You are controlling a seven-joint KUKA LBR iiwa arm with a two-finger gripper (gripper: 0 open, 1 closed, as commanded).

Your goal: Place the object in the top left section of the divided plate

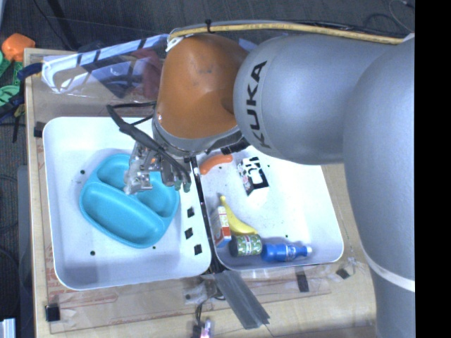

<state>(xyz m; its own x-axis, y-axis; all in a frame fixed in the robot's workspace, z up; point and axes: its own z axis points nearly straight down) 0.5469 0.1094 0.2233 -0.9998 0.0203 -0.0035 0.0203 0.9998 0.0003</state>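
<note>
A robotics lab: a big grey KUKA arm [317,97] over a wooden bench [35,189] (two white bins [63,259], cables beside).

Bench [356,298]: light wood surface, seen beneath two white bins.
Floor [91,9]: dark, seen beyond the bench's far edge.

A blue bottle [285,250] lies on its side by the near wall of the right bin [320,182]; a green can [245,245] touches its left end; a yellow banana [238,223] lies just above; an orange piece [214,163] sits farther back.
</note>
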